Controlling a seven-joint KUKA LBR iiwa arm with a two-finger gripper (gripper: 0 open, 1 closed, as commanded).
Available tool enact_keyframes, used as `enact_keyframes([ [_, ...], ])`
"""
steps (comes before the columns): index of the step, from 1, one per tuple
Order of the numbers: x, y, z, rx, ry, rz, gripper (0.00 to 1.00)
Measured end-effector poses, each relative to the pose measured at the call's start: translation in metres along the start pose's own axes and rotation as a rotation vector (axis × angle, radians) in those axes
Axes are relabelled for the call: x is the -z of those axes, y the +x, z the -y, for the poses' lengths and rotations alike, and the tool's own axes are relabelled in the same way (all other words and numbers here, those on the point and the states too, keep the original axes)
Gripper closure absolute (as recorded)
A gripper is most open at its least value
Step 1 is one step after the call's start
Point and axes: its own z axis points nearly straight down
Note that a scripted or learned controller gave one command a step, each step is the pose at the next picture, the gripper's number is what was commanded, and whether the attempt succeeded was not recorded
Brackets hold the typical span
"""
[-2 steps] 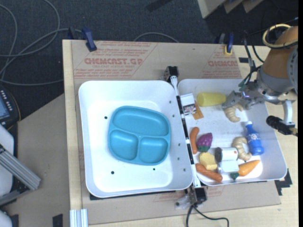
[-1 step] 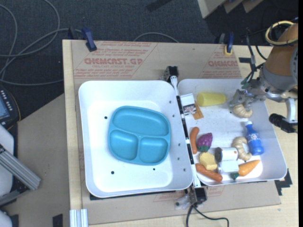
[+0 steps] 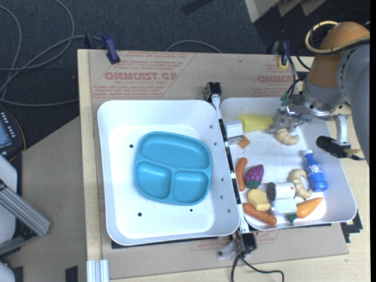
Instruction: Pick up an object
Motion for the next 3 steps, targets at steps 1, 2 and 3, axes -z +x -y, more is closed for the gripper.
enact_keyframes([
  [1, -0.002, 0.046, 0.006, -0.004, -0.016, -0.002, 1.0],
  [2, 0.005, 0.058, 0.079, -0.008, -0.03, -0.011, 1.0],
  [3, 0.102, 0.14, 0.063, 0.004, -0.049, -0.011, 1.0],
])
